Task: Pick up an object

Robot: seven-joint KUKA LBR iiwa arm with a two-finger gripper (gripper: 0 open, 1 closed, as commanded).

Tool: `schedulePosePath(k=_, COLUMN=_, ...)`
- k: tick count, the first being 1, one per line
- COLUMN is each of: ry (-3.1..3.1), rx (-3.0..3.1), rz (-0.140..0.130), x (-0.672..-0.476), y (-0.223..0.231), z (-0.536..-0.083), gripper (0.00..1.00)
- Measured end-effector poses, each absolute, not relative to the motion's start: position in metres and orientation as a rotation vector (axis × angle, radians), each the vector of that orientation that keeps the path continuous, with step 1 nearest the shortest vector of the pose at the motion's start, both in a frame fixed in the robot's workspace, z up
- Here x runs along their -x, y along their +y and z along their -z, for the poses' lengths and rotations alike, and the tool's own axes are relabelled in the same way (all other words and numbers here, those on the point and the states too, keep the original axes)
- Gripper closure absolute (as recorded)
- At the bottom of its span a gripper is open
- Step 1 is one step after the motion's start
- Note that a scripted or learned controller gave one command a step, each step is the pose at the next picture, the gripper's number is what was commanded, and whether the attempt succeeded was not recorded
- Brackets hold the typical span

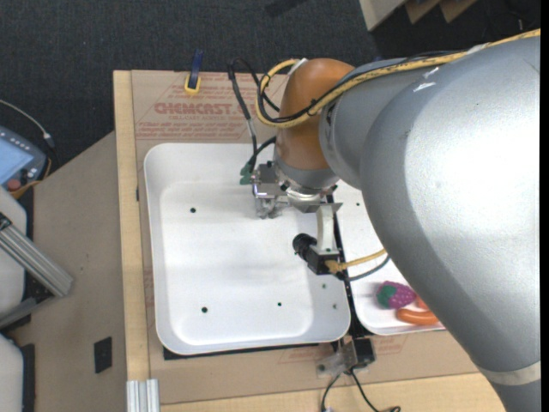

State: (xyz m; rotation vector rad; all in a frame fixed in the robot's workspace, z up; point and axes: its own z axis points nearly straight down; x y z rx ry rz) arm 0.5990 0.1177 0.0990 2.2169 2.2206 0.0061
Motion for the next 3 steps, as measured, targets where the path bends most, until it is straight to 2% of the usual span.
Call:
schedulePosePath(k=1, ry=2.222, rx=-2.212, rz=-0.016, x=-0.645, y=0.165, z=-0.173, gripper=1.00)
schedulePosePath(k=2, ry=2.224, rx=-2.214, rz=-0.011, x=-0.668, y=0.211, z=-0.201, gripper=1.00)
schedulePosePath(k=3, ry=2.227, rx=-2.226, rz=0.009, x=-0.546, y=0.202, z=-0.225, gripper=1.00)
